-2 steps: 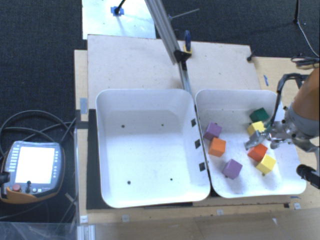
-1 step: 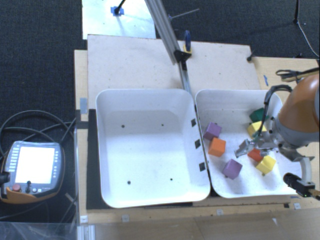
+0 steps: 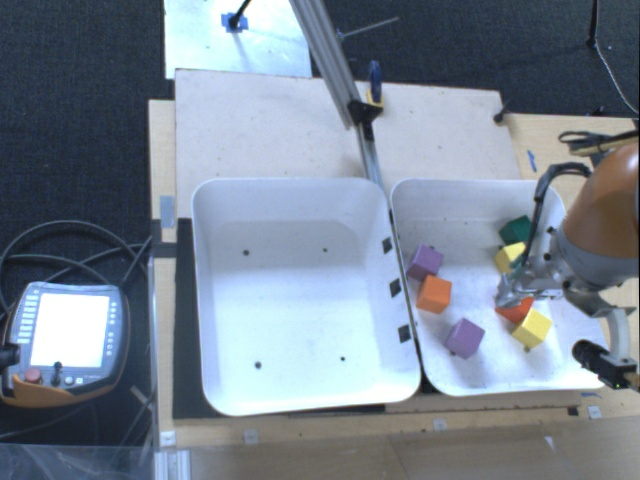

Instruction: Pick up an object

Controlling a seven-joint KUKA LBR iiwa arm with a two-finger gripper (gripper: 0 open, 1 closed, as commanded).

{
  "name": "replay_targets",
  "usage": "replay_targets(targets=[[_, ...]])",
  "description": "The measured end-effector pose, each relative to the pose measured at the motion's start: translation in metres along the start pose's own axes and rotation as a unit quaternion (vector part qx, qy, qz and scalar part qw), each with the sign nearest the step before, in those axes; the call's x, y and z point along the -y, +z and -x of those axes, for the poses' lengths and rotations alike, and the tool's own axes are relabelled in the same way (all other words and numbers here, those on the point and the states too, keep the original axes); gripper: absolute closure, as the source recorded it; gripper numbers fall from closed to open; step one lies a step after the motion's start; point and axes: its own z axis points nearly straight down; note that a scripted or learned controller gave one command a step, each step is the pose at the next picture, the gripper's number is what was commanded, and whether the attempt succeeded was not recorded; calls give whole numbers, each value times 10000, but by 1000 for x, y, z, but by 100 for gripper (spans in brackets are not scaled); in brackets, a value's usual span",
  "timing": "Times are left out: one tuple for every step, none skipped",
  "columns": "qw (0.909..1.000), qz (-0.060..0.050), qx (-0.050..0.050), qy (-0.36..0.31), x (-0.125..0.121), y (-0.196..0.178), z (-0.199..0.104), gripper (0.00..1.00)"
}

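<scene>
- While my wrist hangs low over the right bin, at the right of the frame, my fingers point down among the blocks there.
- Fingers' state: cannot tell. The wrist housing and its shadow cover the tips, so I log neither spread nor closed, and I claim no hold on anything.
- Nearest target: red block, lower right of the frame, lying directly under the tips and partly hidden by them. Touching or just clear, I cannot say.
- Yellow block sits just below and to the right of the red one, seemingly against it. A second yellow block and a green block lie above, toward the bin's upper right.
- Further left in the same bin: purple block, orange block, and another purple block, all apart from the tips.
- Left bin occupies mid-frame; the counter shows behind both bins.
- Handling judgement: these look like small, light, rigid cubes, probably wood or foam. No fragility expected. Flat faces should give decent friction, but a corner pinch would likely squirt the block sideways.
- Where to grip: two opposite flat faces of the red block, tips squared to them.
- Risk: the yellow neighbour crowds one side, so one tip may land on it or nudge both.
</scene>
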Motion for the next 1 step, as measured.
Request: replay_targets(targets=[[10000,14,8,1,-5,-44,4,100]])
